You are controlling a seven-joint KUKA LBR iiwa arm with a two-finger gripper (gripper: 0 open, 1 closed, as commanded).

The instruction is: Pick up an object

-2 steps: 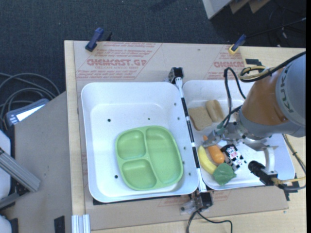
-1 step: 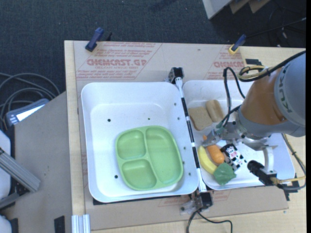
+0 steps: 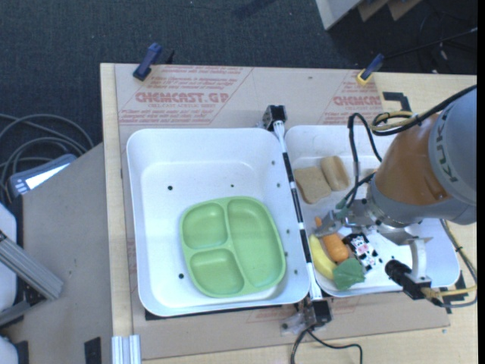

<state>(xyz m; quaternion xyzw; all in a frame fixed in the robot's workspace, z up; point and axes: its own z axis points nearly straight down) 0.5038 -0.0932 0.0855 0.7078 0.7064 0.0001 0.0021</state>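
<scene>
**Now: claw low over the toy food in the right bin**

Right beneath your claw (image 3: 356, 237) sit a small orange rounded toy (image 3: 336, 246), a yellow banana-shaped piece (image 3: 321, 257) and a green leafy plastic piece (image 3: 348, 274), with a black-and-white spotted object (image 3: 365, 255) touching them. Whether anything is gripped, you cannot tell. Beyond the claw lie two tan bread-like blocks (image 3: 322, 177) in the same shallow white right bin (image 3: 447, 260). Left of it, the white left bin (image 3: 144, 173) holds a light green three-compartment plastic tray (image 3: 231, 245).
</scene>
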